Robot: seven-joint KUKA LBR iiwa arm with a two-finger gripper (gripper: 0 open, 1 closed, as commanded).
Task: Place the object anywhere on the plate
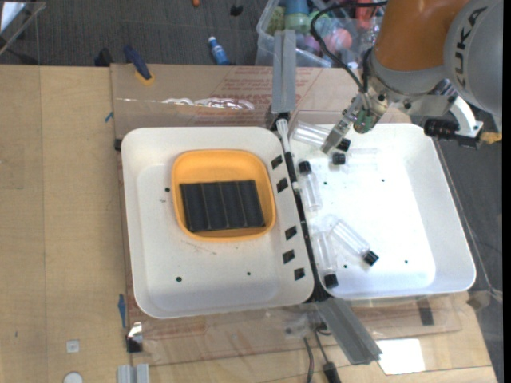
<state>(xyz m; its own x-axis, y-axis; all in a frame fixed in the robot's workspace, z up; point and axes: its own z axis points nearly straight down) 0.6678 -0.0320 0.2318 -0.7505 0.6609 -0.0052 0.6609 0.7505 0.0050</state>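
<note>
An orange plate (223, 166) with rounded corners rests in the left white bin (152, 278). A black ribbed rectangular object (222, 205) lies flat on the plate, filling most of its middle. My gripper (340, 151) hangs over the back left corner of the right white bin (415, 214), well to the right of the plate. It is open, with nothing between its black fingertips (343, 144).
Several clear plastic pieces (349, 242) with black ends lie in the right bin, mostly along its left side. A row of black clips (289, 209) lines the ridge between the bins. A clear tub of colourful items (319, 14) stands behind the bench.
</note>
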